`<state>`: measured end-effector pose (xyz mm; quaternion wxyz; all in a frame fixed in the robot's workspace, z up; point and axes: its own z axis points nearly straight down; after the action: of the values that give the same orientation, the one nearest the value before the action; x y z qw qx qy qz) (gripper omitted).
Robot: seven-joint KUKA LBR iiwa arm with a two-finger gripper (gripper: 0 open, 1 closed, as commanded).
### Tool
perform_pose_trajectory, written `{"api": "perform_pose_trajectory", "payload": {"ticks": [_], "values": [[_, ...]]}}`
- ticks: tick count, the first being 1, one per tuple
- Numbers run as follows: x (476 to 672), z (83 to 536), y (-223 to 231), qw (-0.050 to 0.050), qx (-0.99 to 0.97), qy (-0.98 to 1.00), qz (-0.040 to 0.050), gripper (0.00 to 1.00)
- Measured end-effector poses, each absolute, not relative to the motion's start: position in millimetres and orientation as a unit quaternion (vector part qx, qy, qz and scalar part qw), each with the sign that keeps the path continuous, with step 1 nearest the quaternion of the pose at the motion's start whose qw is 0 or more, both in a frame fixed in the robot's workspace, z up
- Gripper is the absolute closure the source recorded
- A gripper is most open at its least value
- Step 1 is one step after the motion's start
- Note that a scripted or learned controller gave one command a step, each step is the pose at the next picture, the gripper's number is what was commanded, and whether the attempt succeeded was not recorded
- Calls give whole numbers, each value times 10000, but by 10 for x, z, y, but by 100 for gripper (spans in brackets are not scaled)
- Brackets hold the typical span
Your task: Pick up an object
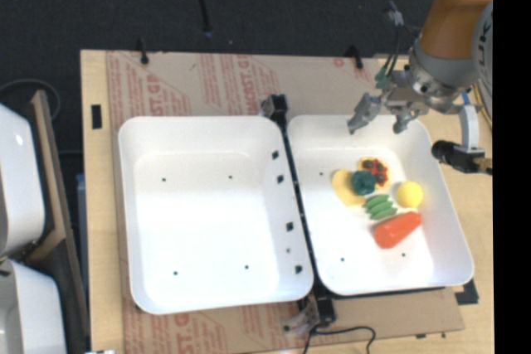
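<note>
Above the far edge of the right bin (448, 261), the gripper (380, 122) hangs with its fingers apart and nothing between them, while nearer in that bin cluster a yellow ball (409, 194), green pod (379, 206), orange carrot (397, 229) and teal toy (362, 183).

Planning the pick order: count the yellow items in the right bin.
2. A flat yellow piece lies left in the cluster, partly under a teal object; a round yellow ball sits at its right. More may be hidden beneath.
</note>
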<state>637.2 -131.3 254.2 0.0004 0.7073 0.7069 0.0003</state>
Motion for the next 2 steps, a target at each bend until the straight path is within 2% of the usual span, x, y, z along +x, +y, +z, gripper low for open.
{"api": "perform_pose_trajectory", "payload": {"ticks": [1, 2], "values": [[5869, 950, -2096, -39, 7094, 7048, -35, 0], [6178, 1009, -1811, 6, 7065, 7077, 4, 0]]}}
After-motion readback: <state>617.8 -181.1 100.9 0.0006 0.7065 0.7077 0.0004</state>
